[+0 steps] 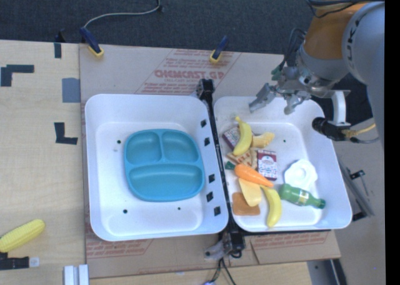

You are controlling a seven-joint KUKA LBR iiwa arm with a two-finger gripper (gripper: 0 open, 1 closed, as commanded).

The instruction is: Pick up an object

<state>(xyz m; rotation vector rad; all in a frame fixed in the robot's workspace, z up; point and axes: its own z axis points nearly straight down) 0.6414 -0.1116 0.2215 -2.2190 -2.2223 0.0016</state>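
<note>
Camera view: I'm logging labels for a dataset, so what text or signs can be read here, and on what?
"CHEMCAST GP", red print on the cardboard sheet under the bins; the smaller red lines below it are too blurred to read.
Red carton in the right bin: label too small to read.
Green bottle: label too small to read.

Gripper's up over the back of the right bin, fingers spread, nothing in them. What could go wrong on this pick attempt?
1. The gripper hangs open near the right bin's far rim; a straight descent may clip the rim or hit bare floor.
2. The carrot, bananas and red box lie touching or overlapping, so the fingers could wedge between items or drag neighbours.
3. The green bottle lies on its side and may roll away from a pinch.
</note>
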